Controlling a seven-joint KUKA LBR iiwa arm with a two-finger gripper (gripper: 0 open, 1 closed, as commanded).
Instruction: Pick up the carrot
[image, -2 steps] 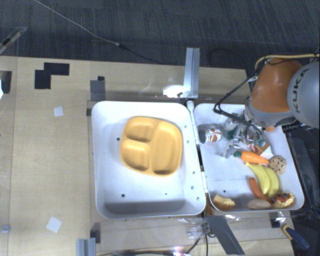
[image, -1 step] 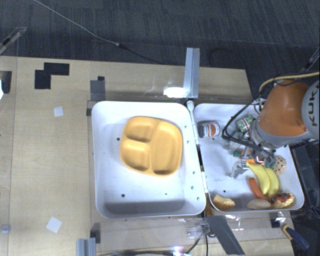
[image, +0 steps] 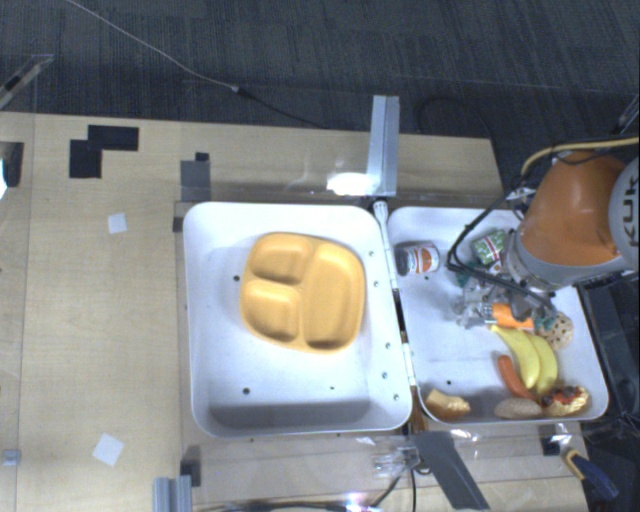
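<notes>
The gripper (image: 487, 305) hangs over the carrot (image: 508, 318) in the right bin (image: 440, 350); finger state cannot be told; it should straddle the carrot, avoiding the banana (image: 532, 358)

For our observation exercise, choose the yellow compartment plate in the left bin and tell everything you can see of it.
The yellow three-compartment plastic-looking plate is a rounded square with a glossy, smooth surface. Raised ridges split it into three wells: two smaller ones on the view's left side, one larger on the right. All three wells look bare. It lies flat and right way up, turned slightly askew, on the floor of the left shallow white bin, a little above that bin's middle. It touches only the bin floor, apart from the walls.
</notes>
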